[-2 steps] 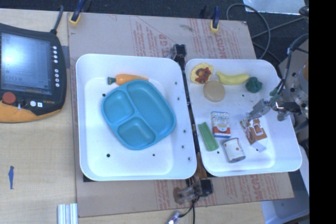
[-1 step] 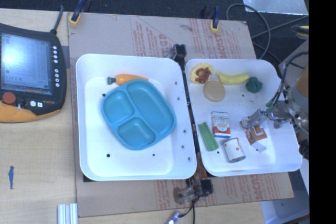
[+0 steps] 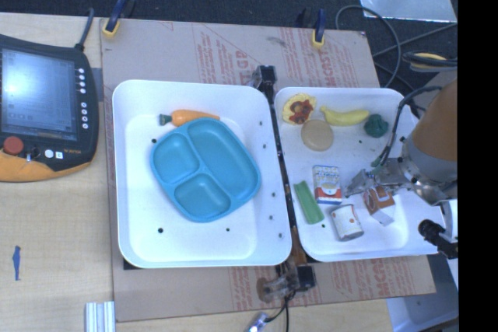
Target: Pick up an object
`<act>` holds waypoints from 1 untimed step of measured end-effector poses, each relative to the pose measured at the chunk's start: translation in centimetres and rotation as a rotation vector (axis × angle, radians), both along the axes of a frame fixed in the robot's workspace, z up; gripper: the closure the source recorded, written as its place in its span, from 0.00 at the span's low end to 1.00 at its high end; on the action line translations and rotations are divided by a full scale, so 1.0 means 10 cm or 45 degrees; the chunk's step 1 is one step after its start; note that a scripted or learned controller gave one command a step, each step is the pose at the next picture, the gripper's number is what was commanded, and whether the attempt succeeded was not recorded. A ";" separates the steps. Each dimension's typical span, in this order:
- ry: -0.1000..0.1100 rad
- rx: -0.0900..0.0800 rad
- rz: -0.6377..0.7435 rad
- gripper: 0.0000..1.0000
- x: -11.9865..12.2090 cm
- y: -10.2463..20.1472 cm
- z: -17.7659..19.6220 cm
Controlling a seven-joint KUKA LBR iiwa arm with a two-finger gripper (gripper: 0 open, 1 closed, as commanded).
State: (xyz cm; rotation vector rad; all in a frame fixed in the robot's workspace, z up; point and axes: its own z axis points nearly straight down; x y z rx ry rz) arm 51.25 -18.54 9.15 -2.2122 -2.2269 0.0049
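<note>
- The business end of the gripper (image 3: 372, 184) is a small metallic blur at the right of the frame. I cannot tell how wide it stands, or whether it has hold of anything.
- Camera view, arm: the grey arm (image 3: 436, 144) enters from the right edge and reaches down over the right-hand side of the right bin (image 3: 350, 92).
- Camera view, right bin: just below and right of the gripper lies a small brown object (image 3: 380, 200), so close that it may be touching, though the blur leaves that open. Also in this bin:
  - a can (image 3: 347, 221) on its side, lower centre
  - a small carton (image 3: 327, 184) in the middle
  - a green stick (image 3: 308, 202) by the left wall
  - a tan disc (image 3: 317, 135), a yellow banana (image 3: 345, 117) and a dark green lump (image 3: 377, 125) across the top
  - a round red-and-yellow toy (image 3: 299, 108) in the upper left corner
- Camera view, left bin (image 3: 124, 101): at centre frame, a blue divided plate (image 3: 204, 167) with an orange carrot (image 3: 191, 117) at its upper edge, well apart from the arm.
- Camera view, bench: a teach pendant (image 3: 39, 109) sits at the left edge.
- Progress, as I judge it: the reach into the bin is made and the gripper is down among the objects, the brown one being the likeliest target. No object is visibly raised or clearly gripped, so a secure grasp and the lift both look still to do.
</note>
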 end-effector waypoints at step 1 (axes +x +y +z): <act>0.000 -0.003 0.006 1.00 0.00 -0.01 0.11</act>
